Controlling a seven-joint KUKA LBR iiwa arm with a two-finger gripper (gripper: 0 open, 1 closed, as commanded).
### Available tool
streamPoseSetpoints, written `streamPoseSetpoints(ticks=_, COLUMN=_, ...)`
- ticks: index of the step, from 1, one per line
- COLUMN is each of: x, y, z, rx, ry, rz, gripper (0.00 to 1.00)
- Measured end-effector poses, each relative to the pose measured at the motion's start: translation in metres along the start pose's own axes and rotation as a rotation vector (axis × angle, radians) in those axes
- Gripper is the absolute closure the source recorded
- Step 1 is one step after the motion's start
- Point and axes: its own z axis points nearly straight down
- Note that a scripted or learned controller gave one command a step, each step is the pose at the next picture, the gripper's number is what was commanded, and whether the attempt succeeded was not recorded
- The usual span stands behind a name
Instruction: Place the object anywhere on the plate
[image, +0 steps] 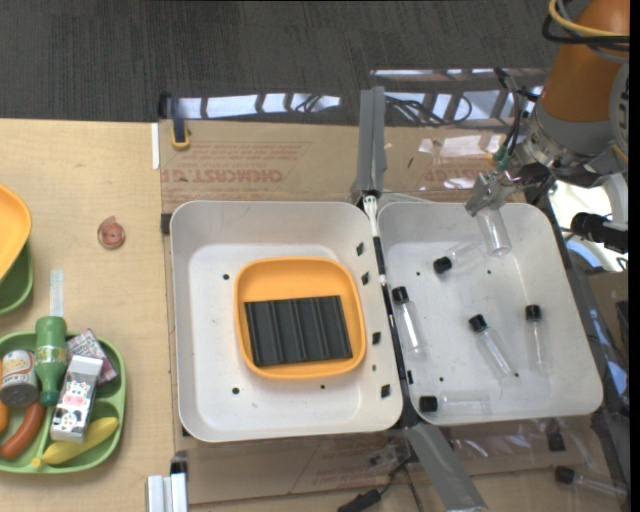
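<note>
Two white bins on a cardboard-covered bench, the arm holding a clear tube over the right bin.

At the left edge, a wooden tabletop (90, 180) carries a green tray (95, 435) of toy food in the lower left of the frame and a small pink item (112, 233) above it. Dark carpet (250, 45) fills the top. The left bin (200, 330) holds a yellow plate (299, 317) with a dark ridged insert. The right bin (560, 350) has several clear black-capped tubes (490, 343) scattered on its floor. In the upper right, the gripper (487, 198) is closed on a clear tube (496, 232) that hangs tilted over the right bin's upper part, well apart from the plate.
</note>
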Motion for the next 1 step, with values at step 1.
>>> streamPoseSetpoints(ticks=1, x=0.0117, y=0.0038, z=-0.033, rx=-0.001, ry=0.0, rz=-0.201, gripper=1.0)
